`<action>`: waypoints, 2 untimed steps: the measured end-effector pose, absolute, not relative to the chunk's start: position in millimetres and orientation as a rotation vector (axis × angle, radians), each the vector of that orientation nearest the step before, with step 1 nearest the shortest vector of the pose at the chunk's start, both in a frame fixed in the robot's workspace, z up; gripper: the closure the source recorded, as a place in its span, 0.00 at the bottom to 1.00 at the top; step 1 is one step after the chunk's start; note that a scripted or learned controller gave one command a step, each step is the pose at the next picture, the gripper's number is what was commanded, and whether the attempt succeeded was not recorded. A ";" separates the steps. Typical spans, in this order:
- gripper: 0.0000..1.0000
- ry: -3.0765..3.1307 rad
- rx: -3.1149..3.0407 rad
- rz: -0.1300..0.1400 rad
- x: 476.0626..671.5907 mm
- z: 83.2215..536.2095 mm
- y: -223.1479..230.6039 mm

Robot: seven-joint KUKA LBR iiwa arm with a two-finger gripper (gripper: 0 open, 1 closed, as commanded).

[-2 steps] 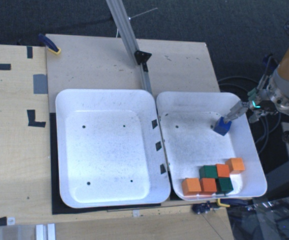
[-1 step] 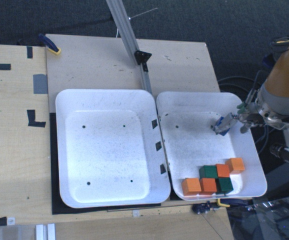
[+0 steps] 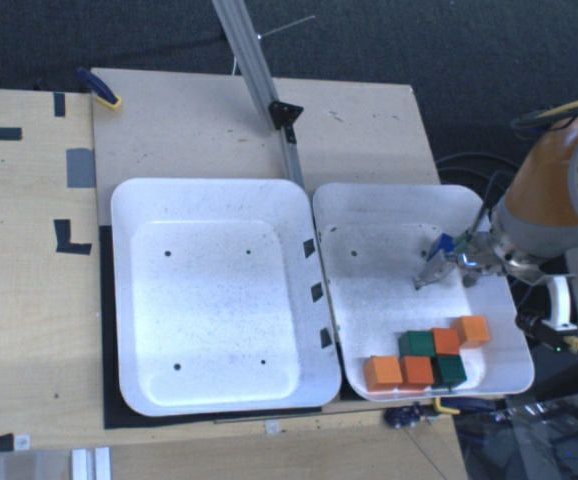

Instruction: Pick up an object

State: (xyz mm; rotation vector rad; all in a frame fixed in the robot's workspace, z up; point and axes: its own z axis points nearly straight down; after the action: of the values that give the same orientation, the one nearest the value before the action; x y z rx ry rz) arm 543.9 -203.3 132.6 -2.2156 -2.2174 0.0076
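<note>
Several small blocks lie clustered in the front right corner of the right bin (image 3: 369, 223): orange blocks (image 3: 382, 371) and green blocks (image 3: 417, 343), with one orange block (image 3: 474, 329) nearest the right wall. My gripper (image 3: 443, 278) hangs over the right middle of that bin, behind the cluster and apart from it. It looks open, with only the white bin floor between its two grey fingers. A small blue part (image 3: 445, 243) shows just above the fingers; I cannot tell what it is.
The left bin (image 3: 129, 268) stands beside the right one, their rims touching. A slanted metal rail (image 3: 254, 53) runs from the top to a black clamp at the bins' back edge. The arm's orange band (image 3: 554, 178) rises at the right.
</note>
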 end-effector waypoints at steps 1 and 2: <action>0.00 -2.221 -2.218 0.005 543.0 89.1 -202.4; 1.00 -2.223 -2.217 0.002 543.7 101.2 -201.7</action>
State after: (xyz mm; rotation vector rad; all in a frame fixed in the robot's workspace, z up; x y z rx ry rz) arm 543.7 -201.7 101.2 -2.2170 -2.2228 0.0021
